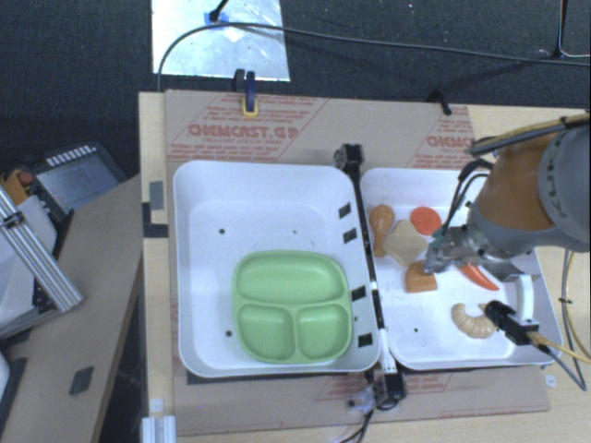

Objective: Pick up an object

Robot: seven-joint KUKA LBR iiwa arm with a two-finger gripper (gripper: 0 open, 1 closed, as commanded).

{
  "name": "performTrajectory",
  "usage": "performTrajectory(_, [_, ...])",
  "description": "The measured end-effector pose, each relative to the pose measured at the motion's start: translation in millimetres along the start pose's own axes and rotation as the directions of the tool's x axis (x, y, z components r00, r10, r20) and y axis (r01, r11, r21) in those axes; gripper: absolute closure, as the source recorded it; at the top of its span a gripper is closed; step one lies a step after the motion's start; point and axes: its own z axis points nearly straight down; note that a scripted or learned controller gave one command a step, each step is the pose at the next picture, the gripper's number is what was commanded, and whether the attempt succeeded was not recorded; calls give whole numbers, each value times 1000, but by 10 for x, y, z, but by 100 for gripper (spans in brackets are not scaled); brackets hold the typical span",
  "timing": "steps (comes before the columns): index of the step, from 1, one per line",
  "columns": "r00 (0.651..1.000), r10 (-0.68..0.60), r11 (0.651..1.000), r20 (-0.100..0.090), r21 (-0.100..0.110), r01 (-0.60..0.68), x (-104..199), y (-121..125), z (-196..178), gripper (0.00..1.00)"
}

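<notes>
**Desk:** What do you have on the overhead?

**Operator:** I see the arm (pixel 531 192) reaching in from the right, over the right bin (pixel 406 344). Its gripper (pixel 434 261) is low in the middle of that bin, right at a small orange-brown block (pixel 420 281).

**Desk:** Is the block between the fingers?

**Operator:** I cannot tell. The gripper body covers its own tips from this angle, so I can't say how wide it is spread or whether it has hold of anything. The block shows just below and left of the gripper, and looks to be lying on the bin floor.

**Desk:** What else is in that bin?

**Operator:** A tan drumstick-shaped piece (pixel 379 224) near the divider, a pale beige lump (pixel 404 243) just beside it, and a red-orange round piece (pixel 426 218) behind that. A red-orange carrot-like piece (pixel 480 276) pokes out on the right of the gripper. A cream curled piece (pixel 473 320) lies nearer the front, well apart from the block.

**Desk:** And the left bin?

**Operator:** The left bin (pixel 212 210) holds a green divided plate (pixel 291 305), sitting towards its front right.
</notes>
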Motion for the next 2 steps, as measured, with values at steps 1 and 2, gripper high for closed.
performTrajectory(1, [1000, -1, 1000, 5, 7, 1, -15, 37, -646, 100])
performTrajectory(2, [1000, -2, 1000, 4, 8, 2, 78, 114, -1175, 100])
